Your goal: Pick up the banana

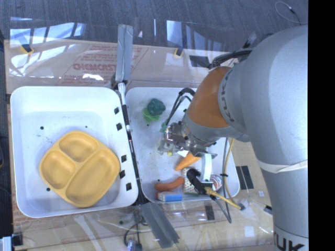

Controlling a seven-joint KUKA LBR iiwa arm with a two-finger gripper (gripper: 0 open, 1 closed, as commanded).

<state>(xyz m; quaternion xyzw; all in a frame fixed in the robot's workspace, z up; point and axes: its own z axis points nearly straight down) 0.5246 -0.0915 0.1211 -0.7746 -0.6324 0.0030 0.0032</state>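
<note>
A grey robot arm with an orange band above its wrist reaches in from the right of the frame and hangs low over the right-hand white bin on the table. The gripper sits at the centre of the frame, its metal parts crowded under the wrist, and how far the jaws stand open cannot be told from this angle; nothing is visibly caught between them. No banana can be made out for certain; the wrist hides the middle of the bin. Below the gripper lie an orange carrot-shaped piece, a reddish sausage-shaped item and a small blue-and-white box along the bin's lower edge. A green broccoli-like toy rests in the bin's upper part, well apart from the gripper. In the left-hand white bin, at the left of the frame, sits a yellow divided plate with three compartments.
</note>
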